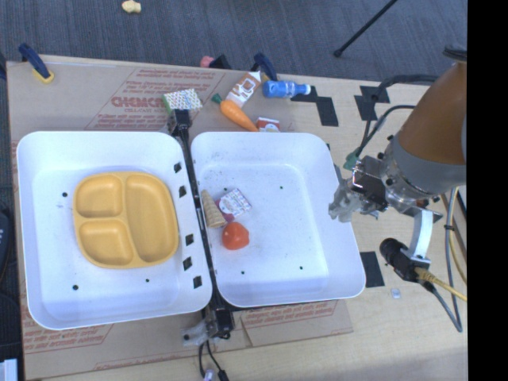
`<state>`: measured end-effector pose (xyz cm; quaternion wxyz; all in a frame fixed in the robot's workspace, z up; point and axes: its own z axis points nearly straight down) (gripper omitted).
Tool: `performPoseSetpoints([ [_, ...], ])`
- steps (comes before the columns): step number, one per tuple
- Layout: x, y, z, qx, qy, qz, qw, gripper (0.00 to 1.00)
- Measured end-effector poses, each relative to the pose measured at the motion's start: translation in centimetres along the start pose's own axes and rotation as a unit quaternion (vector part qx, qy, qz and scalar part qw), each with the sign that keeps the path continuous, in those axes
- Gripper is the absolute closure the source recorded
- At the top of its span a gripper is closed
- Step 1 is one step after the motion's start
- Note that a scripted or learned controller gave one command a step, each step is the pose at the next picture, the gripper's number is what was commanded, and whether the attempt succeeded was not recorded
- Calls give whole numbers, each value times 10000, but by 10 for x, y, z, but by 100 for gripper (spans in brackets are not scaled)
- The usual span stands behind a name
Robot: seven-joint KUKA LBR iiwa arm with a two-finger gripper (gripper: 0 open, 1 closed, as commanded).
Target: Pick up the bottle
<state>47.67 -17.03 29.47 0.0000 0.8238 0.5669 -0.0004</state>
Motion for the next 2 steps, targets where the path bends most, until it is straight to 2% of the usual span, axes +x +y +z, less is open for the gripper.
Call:
performPoseSetpoints([
  [1, 47, -19, 115, 35, 7, -185, 9998, 100],
  [2, 59, -24, 142, 30, 10, -1485, 9889, 100],
])
